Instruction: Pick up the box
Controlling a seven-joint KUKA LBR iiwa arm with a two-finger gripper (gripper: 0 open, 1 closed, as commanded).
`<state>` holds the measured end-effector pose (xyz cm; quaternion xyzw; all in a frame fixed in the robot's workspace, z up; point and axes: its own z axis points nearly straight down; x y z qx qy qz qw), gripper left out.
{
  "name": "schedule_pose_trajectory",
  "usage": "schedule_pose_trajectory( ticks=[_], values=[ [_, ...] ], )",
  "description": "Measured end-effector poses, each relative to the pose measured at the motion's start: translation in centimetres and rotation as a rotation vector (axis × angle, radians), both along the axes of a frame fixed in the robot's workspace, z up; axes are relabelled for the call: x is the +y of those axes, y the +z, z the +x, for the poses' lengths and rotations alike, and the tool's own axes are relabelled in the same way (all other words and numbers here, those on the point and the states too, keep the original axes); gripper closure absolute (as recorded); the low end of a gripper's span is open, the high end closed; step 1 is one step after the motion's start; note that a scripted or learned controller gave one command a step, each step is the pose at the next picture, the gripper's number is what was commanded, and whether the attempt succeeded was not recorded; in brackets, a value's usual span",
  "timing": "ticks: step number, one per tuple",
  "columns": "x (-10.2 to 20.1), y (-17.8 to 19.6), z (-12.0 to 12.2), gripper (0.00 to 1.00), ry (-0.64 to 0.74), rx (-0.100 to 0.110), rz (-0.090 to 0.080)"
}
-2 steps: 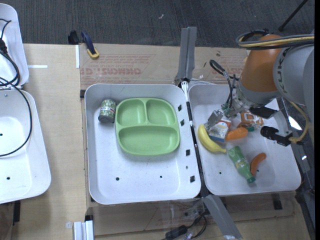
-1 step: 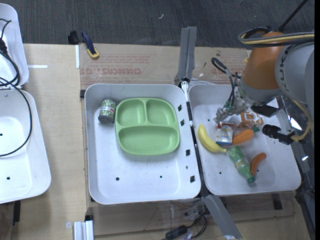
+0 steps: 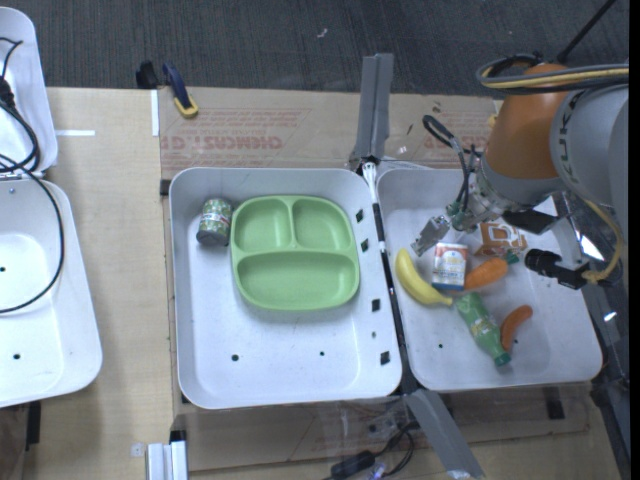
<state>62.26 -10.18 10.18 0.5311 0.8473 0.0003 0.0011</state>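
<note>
The gripper (image 3: 434, 234) is hovering in the right bin (image 3: 560, 363), fingers apart, just left of the box (image 3: 451, 265), with the banana (image 3: 418, 280) lying alongside.

A small white box (image 3: 450, 265) with an orange and blue label is seen standing in the right bin (image 3: 560, 363), touching the banana (image 3: 418, 280).

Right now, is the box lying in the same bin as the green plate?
No: the box lies in the right bin beside the banana, while the green plate sits in the left bin.
</note>
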Motion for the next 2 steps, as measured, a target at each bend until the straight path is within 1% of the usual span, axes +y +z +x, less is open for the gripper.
schedule_pose_trajectory(
  ticks=[1,2],
  values=[
    [-0.15,0.96,0.05,1.0,-0.005,-0.002,-0.001],
    [-0.13,0.96,0.05,0.0,-0.004,-0.002,-0.001]
  ],
)
